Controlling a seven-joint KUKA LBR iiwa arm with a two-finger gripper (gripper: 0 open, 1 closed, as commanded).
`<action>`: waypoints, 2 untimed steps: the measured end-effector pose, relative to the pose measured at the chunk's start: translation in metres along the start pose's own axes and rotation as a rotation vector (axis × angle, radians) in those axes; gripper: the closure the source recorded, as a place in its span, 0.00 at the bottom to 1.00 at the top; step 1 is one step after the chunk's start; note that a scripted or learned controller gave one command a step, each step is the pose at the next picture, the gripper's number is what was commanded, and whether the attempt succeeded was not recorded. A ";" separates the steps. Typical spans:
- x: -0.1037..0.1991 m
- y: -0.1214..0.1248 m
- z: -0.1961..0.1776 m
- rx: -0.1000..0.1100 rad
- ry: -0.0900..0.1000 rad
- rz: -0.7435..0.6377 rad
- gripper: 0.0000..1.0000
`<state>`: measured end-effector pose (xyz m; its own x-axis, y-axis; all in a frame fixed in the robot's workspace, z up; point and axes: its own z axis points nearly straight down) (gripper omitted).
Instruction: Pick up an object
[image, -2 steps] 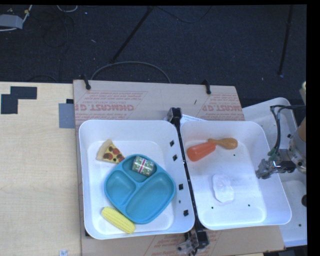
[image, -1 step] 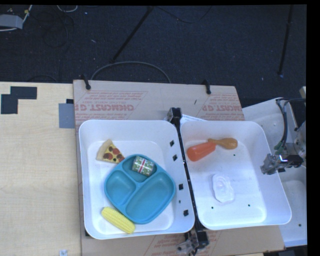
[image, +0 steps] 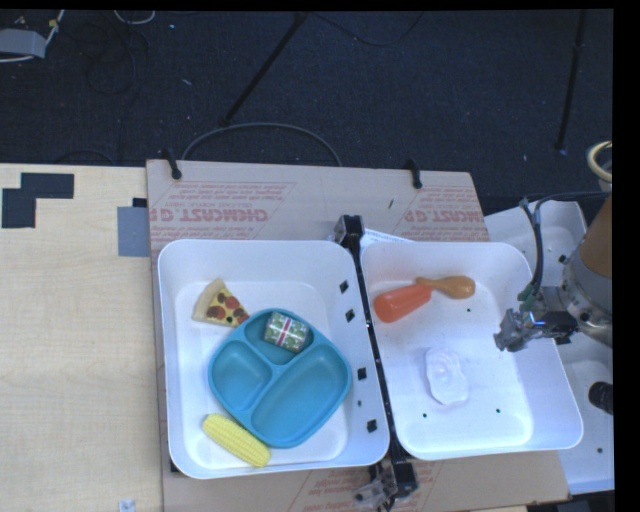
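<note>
— From above: is anything picked up yet?

— No. The gripper (image: 512, 332) hangs over the right bin's (image: 545, 425) right edge, nothing seen in it; whether it is spread or closed, I cannot tell.

— And the candidates?

— An orange drumstick (image: 420, 296) and a pale white lump (image: 446, 376) lie near the bin's middle, both untouched.

A: Where does the camera sit?
B: Fixed above the counter (image: 80, 330), looking down at a slant, moderately far back; the tool (image: 512, 335) enters at the frame's right
</note>
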<state>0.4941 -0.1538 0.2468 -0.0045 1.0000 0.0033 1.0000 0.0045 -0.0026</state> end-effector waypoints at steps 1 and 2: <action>0.046 0.005 0.001 0.001 -0.001 0.000 1.00; 0.096 0.006 0.014 0.002 -0.001 0.000 1.00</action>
<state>0.5000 -0.0575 0.2329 -0.0042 1.0000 0.0026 1.0000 0.0042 -0.0046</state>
